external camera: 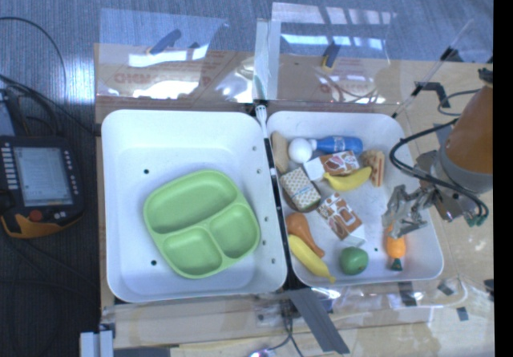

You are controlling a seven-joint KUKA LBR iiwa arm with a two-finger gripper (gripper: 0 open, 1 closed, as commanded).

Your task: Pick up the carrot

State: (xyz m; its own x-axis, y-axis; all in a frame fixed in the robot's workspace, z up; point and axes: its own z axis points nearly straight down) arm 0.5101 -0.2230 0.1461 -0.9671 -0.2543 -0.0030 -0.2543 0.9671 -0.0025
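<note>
Nearest the camera, along the near wall of the right bin (361, 281), a row of toy food is seen: a yellow banana (311, 256) lying at a slant, a round green fruit (353, 260) and, in the near right corner, the carrot (394, 247). The carrot is small and stubby. Its long axis runs roughly near-to-far, with the dark green top turned towards the near wall and the orange body pointing away from it. It is set close to both the near wall and the right wall, so little room is left on those two sides. A strip of bare white floor separates it from the green fruit on its left.

Just beyond the carrot the gripper (403, 217) is placed — over the carrot's far end and very close to it. Whether contact is made cannot be told, nor can it be told whether the gripper is spread or closed; nothing is seen held in it. Bare floor lies to its left, up to a printed carton (340, 217).

Further back, a checkered box (300, 187), a second banana (350, 180), a white ball (300, 151) and a blue bottle (338, 144) are crowded against the far wall. In the left bin (128, 139) a green divided plate (202, 223) is seen.
</note>
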